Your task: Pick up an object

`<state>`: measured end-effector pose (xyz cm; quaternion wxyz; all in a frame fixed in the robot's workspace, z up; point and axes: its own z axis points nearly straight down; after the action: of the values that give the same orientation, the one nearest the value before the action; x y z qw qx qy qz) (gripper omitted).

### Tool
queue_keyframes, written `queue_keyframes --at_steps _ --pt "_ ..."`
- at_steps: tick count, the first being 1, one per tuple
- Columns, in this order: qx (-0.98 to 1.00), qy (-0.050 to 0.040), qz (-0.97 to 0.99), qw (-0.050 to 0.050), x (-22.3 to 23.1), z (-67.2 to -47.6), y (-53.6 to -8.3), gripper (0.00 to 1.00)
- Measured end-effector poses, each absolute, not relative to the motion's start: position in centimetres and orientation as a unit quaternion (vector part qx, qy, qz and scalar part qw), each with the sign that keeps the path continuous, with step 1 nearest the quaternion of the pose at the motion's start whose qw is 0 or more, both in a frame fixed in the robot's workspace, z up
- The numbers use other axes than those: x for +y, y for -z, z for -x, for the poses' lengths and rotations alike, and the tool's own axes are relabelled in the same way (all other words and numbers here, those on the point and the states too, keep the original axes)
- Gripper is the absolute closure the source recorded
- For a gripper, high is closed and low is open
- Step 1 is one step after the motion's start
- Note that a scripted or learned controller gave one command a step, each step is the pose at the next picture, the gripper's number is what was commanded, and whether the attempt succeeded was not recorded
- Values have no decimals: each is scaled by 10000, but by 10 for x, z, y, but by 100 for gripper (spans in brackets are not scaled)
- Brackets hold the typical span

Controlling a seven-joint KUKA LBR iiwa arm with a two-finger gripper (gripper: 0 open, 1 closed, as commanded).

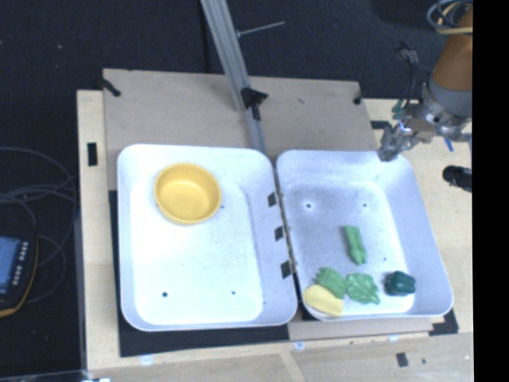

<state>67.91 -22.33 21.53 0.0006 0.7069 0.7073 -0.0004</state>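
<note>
The right bin (398, 189) holds several small items near its front edge: a long green vegetable (355, 243), a leafy green piece (331, 280), another leafy green piece (363, 287), a dark green pepper (399, 282) and a yellow item (323, 300). My gripper (390, 146) hangs at the back right corner of that bin, just past its rim, far from all of these. Nothing shows between its fingertips.
A yellow bowl (188, 192) sits at the back left of the left bin (199, 293). A grey metal pole (231, 54) slants down to the gap between the bins. A handheld pendant (14, 270) lies off the bench at the left.
</note>
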Motion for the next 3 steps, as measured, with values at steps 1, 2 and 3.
queue_keyframes --at_steps 1,2,3 --pt "7082 -8 -7060 11 -166 -672 -229 100" --pt "7082 -1 -7061 1 -114 -667 -221 100" --pt "7085 -9 -7057 0 -55 -654 -224 100"
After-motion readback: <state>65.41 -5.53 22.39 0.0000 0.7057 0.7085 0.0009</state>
